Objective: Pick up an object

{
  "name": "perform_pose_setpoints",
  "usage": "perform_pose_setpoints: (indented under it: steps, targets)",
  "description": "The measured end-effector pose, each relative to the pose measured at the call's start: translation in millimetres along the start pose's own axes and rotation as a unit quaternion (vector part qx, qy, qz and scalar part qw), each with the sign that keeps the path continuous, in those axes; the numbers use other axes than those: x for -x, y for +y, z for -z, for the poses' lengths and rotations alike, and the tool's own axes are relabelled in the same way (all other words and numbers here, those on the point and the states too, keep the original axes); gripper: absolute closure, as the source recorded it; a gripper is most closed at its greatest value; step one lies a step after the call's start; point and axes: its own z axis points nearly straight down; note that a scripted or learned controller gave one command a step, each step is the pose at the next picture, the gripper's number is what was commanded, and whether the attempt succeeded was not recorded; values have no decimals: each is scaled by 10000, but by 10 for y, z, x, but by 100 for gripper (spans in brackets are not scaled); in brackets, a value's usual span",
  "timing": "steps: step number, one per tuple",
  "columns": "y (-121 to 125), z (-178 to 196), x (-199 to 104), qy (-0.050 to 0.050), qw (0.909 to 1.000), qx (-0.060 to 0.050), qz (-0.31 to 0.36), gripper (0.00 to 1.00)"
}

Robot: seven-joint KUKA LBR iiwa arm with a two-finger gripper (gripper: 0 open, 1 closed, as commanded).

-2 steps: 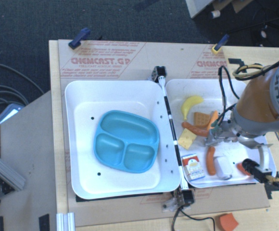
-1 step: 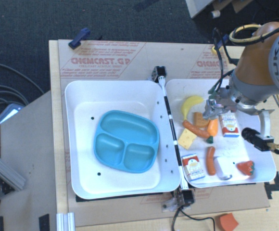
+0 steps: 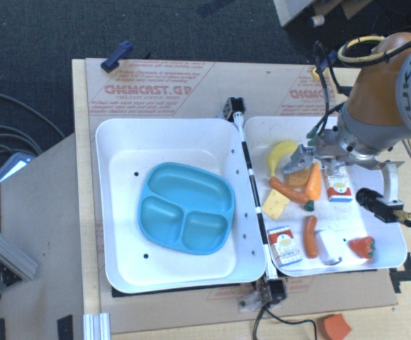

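Your gripper (image 3: 299, 163) hovers over the carrots (image 3: 312, 181); 1 stands upright, 1 lies diagonal. Its grip state I cannot tell.

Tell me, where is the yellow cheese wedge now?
In the camera view, the yellow cheese wedge lies in the right bin, near its left wall, just below a carrot.

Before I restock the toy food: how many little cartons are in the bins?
2. One carton lies under the arm in the right bin; the other carton is at that bin's near left corner. The arm may hide more.
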Motion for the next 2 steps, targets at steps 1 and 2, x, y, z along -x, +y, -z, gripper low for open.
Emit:
perform_pose_setpoints:
  steps: [1, 2]
  targets:
    - [791, -895, 584, -6, 10000, 3, -6, 0]
    - [436, -1001, 822, 2, 10000, -7, -6, 0]
